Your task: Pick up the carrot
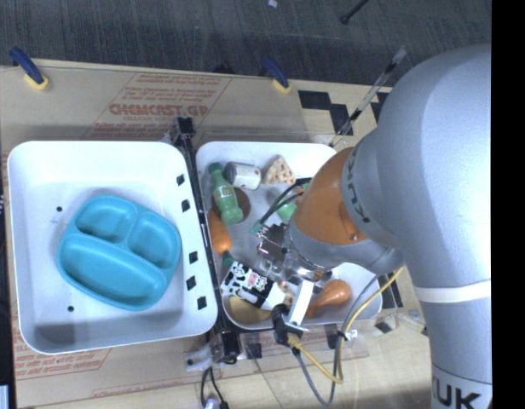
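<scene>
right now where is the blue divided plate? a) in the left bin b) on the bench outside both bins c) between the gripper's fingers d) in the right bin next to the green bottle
a: the blue divided plate lies flat inside the left bin, by itself, while the green bottle and the other small items sit in the right bin where the arm reaches in.

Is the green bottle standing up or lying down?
Lying down. The green bottle lies flat in the right bin, cap end pointing away, beside the carrot.
</scene>
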